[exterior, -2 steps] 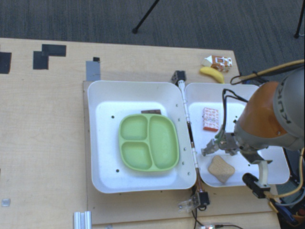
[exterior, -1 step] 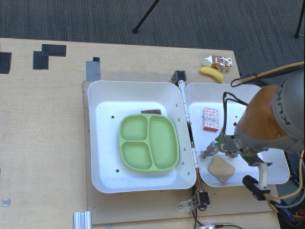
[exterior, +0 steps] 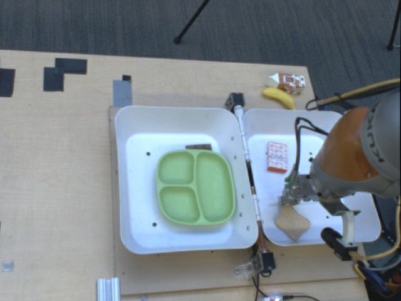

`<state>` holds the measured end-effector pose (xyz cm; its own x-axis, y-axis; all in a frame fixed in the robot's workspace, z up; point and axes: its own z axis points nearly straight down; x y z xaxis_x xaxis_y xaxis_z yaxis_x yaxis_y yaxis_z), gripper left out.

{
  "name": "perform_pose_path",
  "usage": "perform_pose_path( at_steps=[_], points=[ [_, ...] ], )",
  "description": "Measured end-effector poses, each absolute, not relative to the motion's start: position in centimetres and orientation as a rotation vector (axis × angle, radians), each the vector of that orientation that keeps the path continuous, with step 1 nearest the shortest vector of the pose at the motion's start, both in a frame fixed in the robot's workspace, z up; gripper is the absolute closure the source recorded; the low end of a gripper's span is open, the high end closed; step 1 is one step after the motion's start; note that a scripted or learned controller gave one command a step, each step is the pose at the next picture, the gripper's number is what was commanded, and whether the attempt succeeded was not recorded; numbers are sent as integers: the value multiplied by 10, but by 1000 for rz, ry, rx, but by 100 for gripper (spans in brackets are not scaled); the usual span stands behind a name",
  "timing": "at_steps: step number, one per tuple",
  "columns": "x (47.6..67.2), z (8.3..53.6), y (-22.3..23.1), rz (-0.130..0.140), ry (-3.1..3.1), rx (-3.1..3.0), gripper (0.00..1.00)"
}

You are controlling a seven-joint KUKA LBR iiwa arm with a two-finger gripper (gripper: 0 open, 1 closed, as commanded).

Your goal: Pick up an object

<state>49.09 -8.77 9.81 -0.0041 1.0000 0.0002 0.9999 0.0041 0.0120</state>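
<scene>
From above, nothing looks picked up yet: the pincer (exterior: pixel 292 194) hangs low in the right bin (exterior: pixel 369 226), just above a tan lumpy object (exterior: pixel 292 222) by that bin's near edge. A red-and-white packet (exterior: pixel 277 155) lies toward its far side. The left bin (exterior: pixel 135 187) has a green divided plate (exterior: pixel 195 187). The arm's wrist covers the tips, so honestly can't tell if it's apart or together.
</scene>
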Motion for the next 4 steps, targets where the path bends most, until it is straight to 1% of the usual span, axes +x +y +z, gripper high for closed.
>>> perform_pose_path(
  at_steps=[1, 2, 3, 4],
  points=[
    [491, 98, -88, 13, 2221, 2210, 0],
    [492, 108, -87, 18, 2222, 2206, 100],
    [492, 108, -87, 18, 2222, 2206, 0],
    [488, 87, -84, 6, 2219, 2217, 0]
  ],
)
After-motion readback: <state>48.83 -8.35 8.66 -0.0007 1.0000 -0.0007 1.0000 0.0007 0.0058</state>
